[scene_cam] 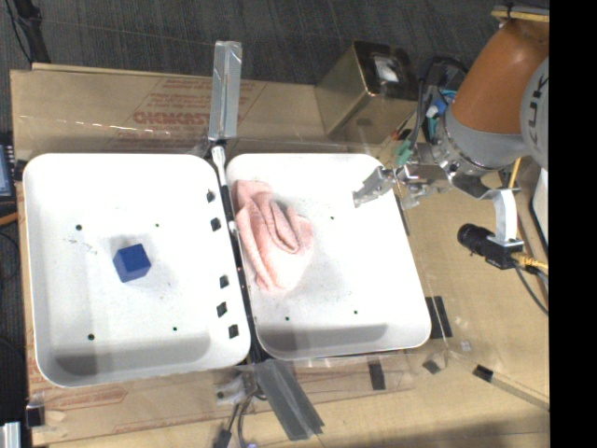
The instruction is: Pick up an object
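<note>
- The gripper (pixel 370 187) hovered over the right bin's (pixel 396 320) far right corner; whether open or closed, I cannot tell.
- A crumpled pink cloth (pixel 271 234) lay against that bin's left wall; a blue cube (pixel 132 261) sat in the left bin (pixel 56 353).
- Approach stage, seemingly; next comes travel leftward and descent.

A robotics lab: the grey-and-orange arm (pixel 494 82) at three o'clock reaches over two white bins (pixel 56 343) on a cardboard-lined bench (pixel 112 101), loose cables (pixel 536 278) trailing beside it.

Arm (pixel 499 73) cut off at the right edge; end effector (pixel 373 187) fingers too small to read.
</note>
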Controlling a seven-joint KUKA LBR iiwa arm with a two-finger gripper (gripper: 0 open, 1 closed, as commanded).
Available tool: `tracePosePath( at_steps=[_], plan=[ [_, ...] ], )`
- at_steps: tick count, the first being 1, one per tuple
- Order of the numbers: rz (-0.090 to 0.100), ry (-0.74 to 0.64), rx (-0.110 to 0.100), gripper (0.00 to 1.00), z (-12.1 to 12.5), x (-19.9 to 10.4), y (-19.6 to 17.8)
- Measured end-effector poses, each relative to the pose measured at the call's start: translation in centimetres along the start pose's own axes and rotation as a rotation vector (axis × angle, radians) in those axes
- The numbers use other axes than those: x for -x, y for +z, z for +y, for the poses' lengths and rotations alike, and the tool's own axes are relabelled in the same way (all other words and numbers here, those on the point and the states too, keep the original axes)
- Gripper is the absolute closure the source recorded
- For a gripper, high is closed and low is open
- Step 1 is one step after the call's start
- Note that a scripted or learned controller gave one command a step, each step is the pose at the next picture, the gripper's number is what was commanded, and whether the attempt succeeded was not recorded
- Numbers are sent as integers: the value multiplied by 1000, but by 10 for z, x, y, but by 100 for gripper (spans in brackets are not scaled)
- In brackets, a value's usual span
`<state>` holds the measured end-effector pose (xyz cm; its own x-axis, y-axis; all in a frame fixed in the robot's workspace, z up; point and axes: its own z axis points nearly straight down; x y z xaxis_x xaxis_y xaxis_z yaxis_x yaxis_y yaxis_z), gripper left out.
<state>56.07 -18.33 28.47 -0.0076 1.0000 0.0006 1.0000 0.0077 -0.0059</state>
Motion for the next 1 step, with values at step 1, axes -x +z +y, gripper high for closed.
tracePosePath(
  at_steps=[1],
  plan=[
    [0,62,-2,0,13,-43,175]
  ],
)
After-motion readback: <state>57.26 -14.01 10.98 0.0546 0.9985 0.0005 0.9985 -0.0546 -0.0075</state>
